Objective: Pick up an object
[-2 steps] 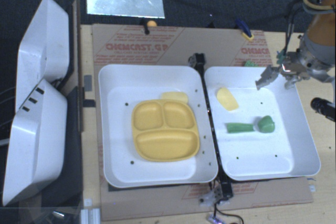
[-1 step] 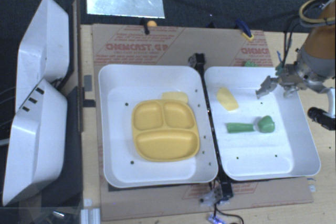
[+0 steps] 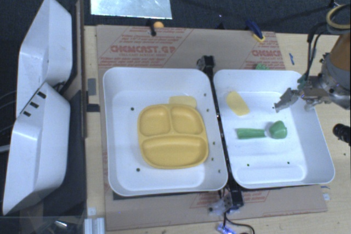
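In the right bin (image 3: pixel 307 172) lie a pale yellow block (image 3: pixel 237 103), a green stick (image 3: pixel 250 132) and a rounded green piece (image 3: pixel 278 129) touching the stick's right end. My gripper (image 3: pixel 293 106) hangs over the bin's right side, above and just right of the rounded green piece. Its fingers are spread open, nothing between them. The left fingertip (image 3: pixel 278 107) points down and left, toward the space between the yellow block and the green piece.
The left bin (image 3: pixel 120 172) holds a yellow three-compartment plate (image 3: pixel 173 136), with a small pale yellow piece (image 3: pixel 183 101) at its far edge. A black clamp (image 3: pixel 207 62) sits where the two bins meet. Cables run across the dark floor behind.
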You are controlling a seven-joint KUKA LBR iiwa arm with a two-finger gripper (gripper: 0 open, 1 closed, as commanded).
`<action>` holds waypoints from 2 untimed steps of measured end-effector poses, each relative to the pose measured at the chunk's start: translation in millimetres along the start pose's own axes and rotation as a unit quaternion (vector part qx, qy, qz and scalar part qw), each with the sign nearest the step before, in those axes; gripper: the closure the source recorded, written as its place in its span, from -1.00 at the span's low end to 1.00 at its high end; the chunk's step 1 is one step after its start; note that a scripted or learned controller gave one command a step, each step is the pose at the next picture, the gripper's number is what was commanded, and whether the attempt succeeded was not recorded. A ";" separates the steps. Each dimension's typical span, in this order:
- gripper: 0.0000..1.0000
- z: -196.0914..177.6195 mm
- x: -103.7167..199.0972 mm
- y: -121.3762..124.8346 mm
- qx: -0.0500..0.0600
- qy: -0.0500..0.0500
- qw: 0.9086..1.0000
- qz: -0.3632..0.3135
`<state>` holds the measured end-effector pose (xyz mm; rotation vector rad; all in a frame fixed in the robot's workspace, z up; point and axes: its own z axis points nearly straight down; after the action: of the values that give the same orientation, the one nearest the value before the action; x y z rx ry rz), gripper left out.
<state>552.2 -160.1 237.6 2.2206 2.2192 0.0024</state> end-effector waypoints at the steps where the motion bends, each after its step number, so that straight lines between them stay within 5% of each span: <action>1: -1.00 -38.1 -4.4 -12.9 0.000 0.000 1.000 0.000; 2: -1.00 -50.3 -15.7 -35.5 0.000 0.000 1.000 0.000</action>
<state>516.5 -175.7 287.7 2.2213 2.2191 0.0012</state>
